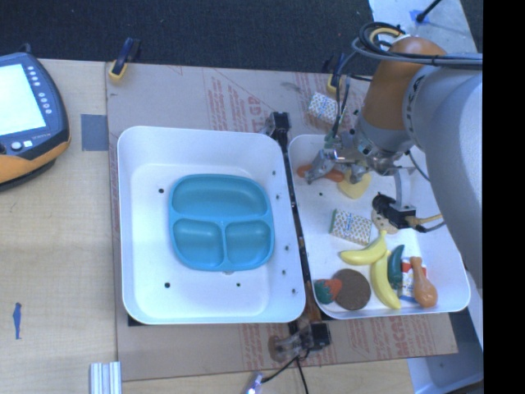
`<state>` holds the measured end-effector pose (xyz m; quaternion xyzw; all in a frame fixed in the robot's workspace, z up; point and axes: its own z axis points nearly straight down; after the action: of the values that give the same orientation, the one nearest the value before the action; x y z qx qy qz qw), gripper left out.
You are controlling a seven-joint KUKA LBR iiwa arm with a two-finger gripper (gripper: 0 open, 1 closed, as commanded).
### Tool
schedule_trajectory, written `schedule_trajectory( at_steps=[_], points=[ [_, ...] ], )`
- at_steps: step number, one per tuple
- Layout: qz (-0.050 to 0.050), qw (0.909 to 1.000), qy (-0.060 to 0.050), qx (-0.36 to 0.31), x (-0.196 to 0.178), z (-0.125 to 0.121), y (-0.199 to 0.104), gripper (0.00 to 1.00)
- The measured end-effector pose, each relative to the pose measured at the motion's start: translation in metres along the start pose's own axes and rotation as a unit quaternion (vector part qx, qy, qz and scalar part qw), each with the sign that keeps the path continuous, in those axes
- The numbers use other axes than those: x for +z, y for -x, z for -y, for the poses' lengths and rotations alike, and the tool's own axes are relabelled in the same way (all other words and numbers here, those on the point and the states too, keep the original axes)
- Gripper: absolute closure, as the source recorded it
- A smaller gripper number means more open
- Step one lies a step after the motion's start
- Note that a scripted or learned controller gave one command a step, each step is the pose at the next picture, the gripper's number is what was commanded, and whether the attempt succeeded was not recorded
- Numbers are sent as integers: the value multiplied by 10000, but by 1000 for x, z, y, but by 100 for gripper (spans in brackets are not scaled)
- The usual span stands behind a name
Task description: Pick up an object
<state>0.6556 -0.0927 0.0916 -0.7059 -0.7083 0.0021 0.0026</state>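
Note:
My gripper [344, 164] hangs low over the far end of the right bin [455, 290]. An orange toy piece [312, 171] lies just to its left by the bin wall, and a pale yellow piece [355, 190] lies right below it. Nearer the front lie a patterned packet [351, 226], a small dark figure [385, 213], two yellow bananas [367, 253], a brown round disc [353, 289], a red and green strawberry [327, 288] and an orange drumstick [422, 283]. Nothing shows as held.
The left bin [139, 220] holds a blue divided plate [220, 222]. A patterned packet [322, 107] sits on the bench behind the right bin. A tablet-like pendant [25, 113] rests at the far left. Cables [377, 35] loop above the arm's wrist.

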Motion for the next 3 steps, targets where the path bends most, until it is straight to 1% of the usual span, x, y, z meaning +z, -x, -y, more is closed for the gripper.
schedule_trajectory(
  at_steps=[1, 2, 3],
  points=[
    [-3, 10000, -1, -4, 0, 0, 1, 0],
    [5, 10000, 34, -7, -102, -1, -9, 0],
    [0, 10000, 7, -3, -100, 0, -21, 0]
  ],
)
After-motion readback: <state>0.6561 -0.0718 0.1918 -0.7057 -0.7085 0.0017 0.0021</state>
